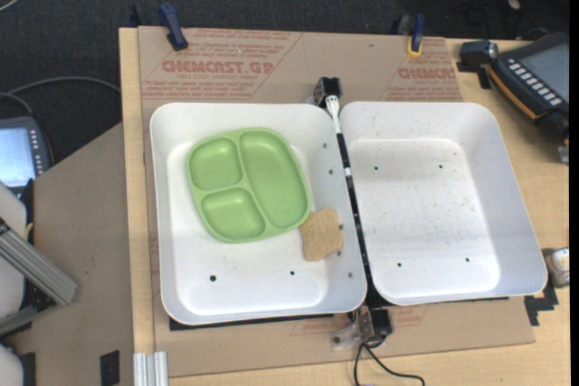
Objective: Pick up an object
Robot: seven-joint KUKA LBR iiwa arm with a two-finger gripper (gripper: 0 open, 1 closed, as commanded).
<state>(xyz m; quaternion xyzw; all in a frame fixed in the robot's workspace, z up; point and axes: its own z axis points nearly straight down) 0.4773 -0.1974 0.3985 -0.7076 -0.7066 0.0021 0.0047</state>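
Observation:
A green divided plate (246,183) with three compartments lies in the left white bin (176,221), toward its middle. A tan, roughly square piece like a slice of toast (321,234) lies flat just off the plate's lower right corner, close to the bin's right wall. The right white bin (434,203) stands beside it.
Both bins rest on a brown cardboard sheet (226,63) clamped to the bench by a blue clamp (172,25) and a second clamp (415,33) at the back. A black cable (346,167) runs along the seam between the bins. A pendant device (529,79) lies at the right edge.

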